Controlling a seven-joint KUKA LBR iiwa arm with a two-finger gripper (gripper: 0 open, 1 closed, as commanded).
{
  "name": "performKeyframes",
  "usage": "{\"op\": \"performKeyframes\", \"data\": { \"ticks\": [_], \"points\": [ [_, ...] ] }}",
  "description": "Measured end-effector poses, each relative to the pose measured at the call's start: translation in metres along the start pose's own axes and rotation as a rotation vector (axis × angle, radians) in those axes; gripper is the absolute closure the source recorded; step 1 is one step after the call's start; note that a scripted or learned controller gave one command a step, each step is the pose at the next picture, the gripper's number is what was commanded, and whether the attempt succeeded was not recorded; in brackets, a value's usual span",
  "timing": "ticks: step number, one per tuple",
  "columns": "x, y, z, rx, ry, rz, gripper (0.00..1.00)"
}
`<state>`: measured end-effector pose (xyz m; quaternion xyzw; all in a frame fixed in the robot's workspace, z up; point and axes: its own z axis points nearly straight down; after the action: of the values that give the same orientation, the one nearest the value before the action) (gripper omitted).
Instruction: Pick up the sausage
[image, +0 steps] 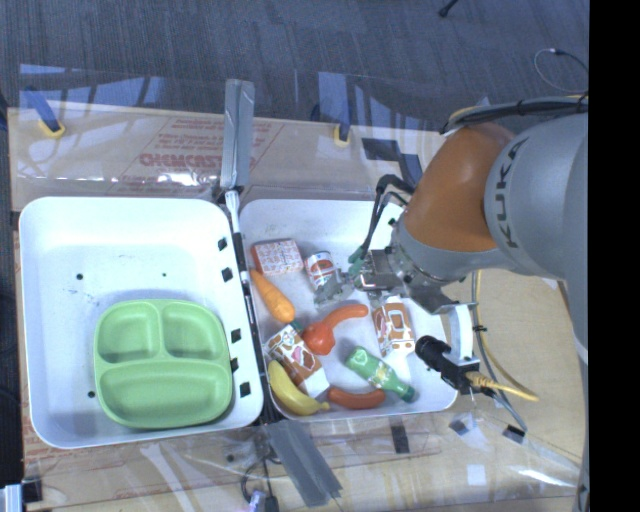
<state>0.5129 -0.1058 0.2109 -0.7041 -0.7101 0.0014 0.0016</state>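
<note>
The sausage (355, 398), reddish-brown and short, lies flat near the front wall of the right bin (300, 215), between a banana (290, 393) and a green bottle (380, 372). My gripper (365, 280) hangs over the middle of the right bin, well behind the sausage. It is just above a curved red-orange pepper (336, 322) and next to a small can (320, 268). Nothing shows as held in it. The grey arm with its orange band (455, 200) covers the bin's right side.
The right bin also holds a carrot (272, 295), a pink box (277, 257), a printed carton (297, 352) and a packet (393, 328). A green divided plate (160, 365) sits in the left bin (60, 240). A black cable fitting (440, 360) overhangs the right bin's front corner.
</note>
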Motion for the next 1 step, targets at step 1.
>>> {"op": "performKeyframes", "data": {
  "ticks": [1],
  "points": [
    [-0.0108, -0.0044, 0.1049, -0.009, -0.002, -0.117, 0.0]
  ]
}}
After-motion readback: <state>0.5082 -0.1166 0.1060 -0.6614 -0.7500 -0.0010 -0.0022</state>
